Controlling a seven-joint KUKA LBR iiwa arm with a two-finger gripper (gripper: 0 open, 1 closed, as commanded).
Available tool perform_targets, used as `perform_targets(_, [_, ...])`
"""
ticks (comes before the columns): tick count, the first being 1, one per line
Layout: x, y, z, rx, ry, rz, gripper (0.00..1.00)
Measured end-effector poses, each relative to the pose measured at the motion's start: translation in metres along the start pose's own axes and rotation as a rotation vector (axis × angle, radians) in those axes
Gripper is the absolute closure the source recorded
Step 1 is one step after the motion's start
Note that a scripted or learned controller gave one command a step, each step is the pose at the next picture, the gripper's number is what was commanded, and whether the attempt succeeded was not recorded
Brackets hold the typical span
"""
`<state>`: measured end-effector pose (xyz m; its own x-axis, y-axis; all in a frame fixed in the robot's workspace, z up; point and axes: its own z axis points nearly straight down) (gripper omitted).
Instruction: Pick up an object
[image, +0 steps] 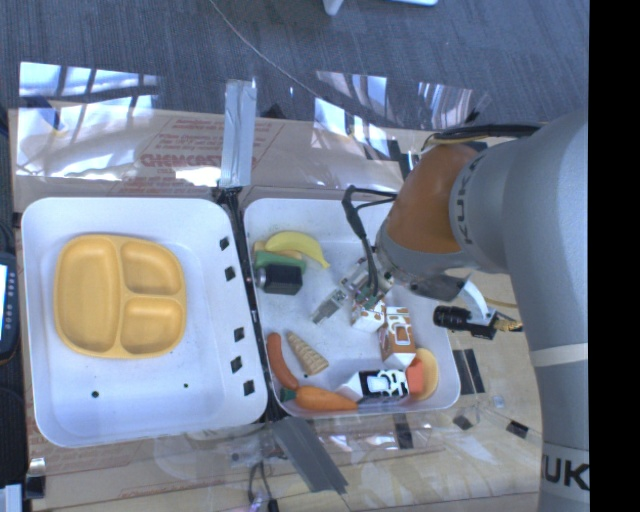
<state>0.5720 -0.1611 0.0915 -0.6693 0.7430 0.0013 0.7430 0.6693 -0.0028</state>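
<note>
Nothing is lifted yet: the pincer (338, 300) hangs low in the right bin (330, 212), its state unclear, carton (390, 328) just right, cone (306, 353) below.

Arm (500, 210) reaching in (wrist angled down)

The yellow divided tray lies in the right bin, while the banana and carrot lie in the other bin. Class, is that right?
Not quite. The camera view shows the yellow divided tray in the left bin; the banana and carrot lie in the other, right bin.
</note>
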Motion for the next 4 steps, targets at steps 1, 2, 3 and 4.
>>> perform_targets(1, [-0.012, 0.096, 0.001, 0.009, 0.009, -0.094, 0.0])
perform_targets(2, [0.012, 0.032, 0.0, -0.001, 0.0, 0.042, 0.0])
perform_targets(3, [0.013, 0.034, -0.011, -0.001, 0.0, 0.034, 1.0])
perform_targets(4, [-0.05, 0.046, -0.173, -0.009, -0.014, -0.129, 1.0])
